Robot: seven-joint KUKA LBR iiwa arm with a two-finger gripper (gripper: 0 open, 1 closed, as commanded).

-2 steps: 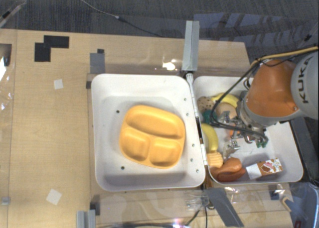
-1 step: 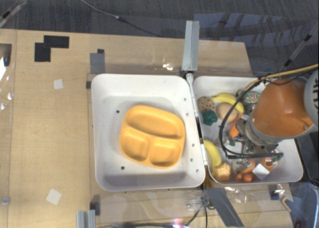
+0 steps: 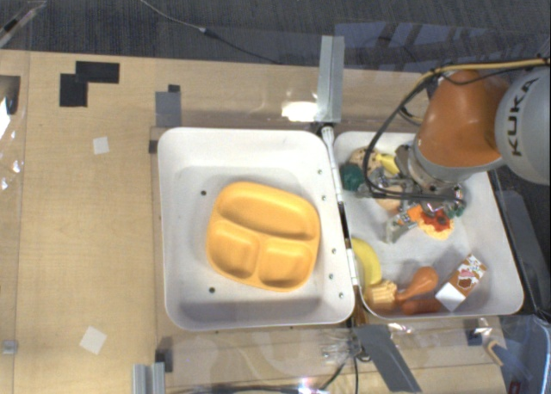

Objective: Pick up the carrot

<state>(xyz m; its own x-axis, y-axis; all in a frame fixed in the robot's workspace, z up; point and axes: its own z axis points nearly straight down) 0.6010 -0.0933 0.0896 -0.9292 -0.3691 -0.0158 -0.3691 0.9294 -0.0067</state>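
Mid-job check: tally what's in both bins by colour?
Yellow: 3, plate, banana-like piece, rear piece
Green: 1, back-left piece
Orange-red: 1, carrot at the tool
Brown: 2, drumstick, sausage-like piece
White-brown: 1, carton
Total: 8; front pile overlaps, so brown could be 3.

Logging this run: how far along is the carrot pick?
Done: the gripper is down in the right bin, right over what looks like the carrot. In hand: no grasp I can confirm from this view. Left: secure the carrot and lift it clear of the bin.
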